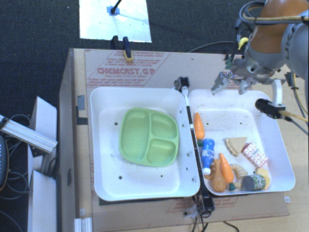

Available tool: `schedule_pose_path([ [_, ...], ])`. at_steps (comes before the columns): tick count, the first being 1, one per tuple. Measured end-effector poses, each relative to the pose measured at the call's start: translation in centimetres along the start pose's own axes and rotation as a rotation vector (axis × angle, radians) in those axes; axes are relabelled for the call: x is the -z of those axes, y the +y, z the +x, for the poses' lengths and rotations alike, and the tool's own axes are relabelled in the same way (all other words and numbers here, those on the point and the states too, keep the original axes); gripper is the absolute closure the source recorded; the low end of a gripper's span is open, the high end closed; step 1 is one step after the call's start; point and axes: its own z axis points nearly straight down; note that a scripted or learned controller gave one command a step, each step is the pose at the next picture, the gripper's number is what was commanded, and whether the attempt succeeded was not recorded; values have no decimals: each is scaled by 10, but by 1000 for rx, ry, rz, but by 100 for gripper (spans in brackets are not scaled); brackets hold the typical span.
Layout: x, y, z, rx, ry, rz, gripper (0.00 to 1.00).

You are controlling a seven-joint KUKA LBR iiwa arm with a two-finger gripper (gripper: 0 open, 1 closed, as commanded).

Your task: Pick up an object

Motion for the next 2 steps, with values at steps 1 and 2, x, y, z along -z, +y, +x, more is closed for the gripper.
schedule_pose_path([
  [1, -115, -111, -40, -3, 0, 3, 0],
  [2, -142, -140, -37, -2, -10, -22, 0],
])
